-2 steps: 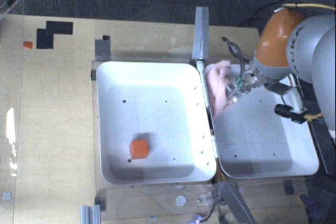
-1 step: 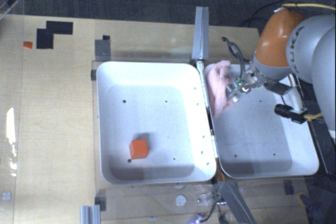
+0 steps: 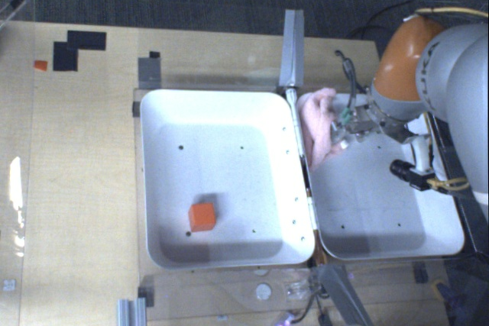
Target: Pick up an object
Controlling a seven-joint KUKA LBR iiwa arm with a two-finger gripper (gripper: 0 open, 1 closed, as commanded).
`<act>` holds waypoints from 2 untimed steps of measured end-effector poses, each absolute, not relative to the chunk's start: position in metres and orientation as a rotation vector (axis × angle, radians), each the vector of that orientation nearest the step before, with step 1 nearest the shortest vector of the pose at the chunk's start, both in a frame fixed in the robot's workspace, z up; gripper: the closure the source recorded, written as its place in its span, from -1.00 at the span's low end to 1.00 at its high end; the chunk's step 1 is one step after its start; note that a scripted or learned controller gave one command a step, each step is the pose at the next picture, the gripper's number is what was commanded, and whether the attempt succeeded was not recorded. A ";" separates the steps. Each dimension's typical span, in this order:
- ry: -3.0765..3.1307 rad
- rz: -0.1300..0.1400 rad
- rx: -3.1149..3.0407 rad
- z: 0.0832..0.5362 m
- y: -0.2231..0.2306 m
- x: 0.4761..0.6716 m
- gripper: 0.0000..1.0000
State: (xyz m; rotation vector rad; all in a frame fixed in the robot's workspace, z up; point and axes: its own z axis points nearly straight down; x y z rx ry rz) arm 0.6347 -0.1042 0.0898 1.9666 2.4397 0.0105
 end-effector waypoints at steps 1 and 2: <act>2.685 0.009 1.603 0.091 -0.100 0.638 -1.00; 2.685 0.009 1.603 0.091 -0.100 0.638 -1.00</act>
